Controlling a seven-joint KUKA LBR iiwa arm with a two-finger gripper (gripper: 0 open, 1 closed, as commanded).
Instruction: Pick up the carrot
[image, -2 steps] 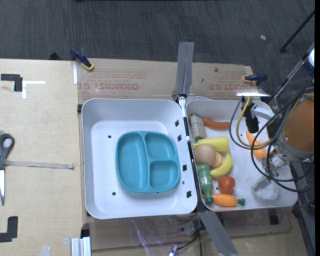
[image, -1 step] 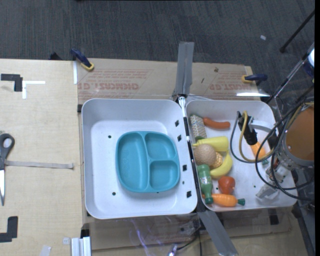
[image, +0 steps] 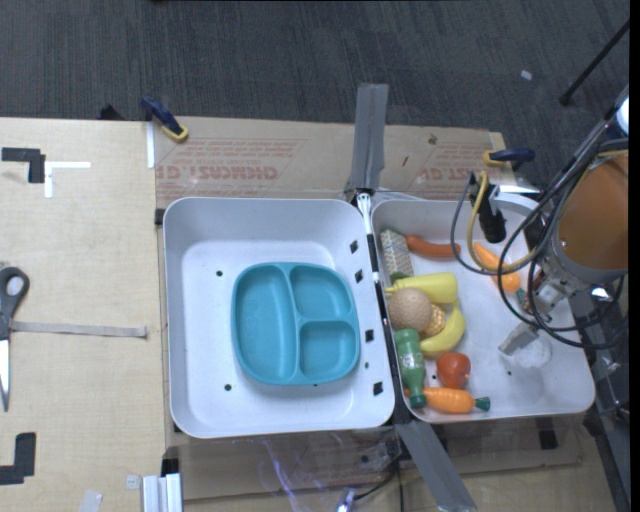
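Left bin: you had a blue plate inside.
Right bin: your carrot lay at its near edge, beside a tomato.
Claw: you couldn't tell its grip.
Table: scissors lay there.

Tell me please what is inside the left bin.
Inside the left bin lies one teal divided plate, with three compartments and nothing in them. Around it, bare white floor shows. What the plate covers beneath itself cannot be seen.

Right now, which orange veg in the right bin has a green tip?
The carrot at the right bin's front edge, beside the tomato. The orange piece at the back lacks green.
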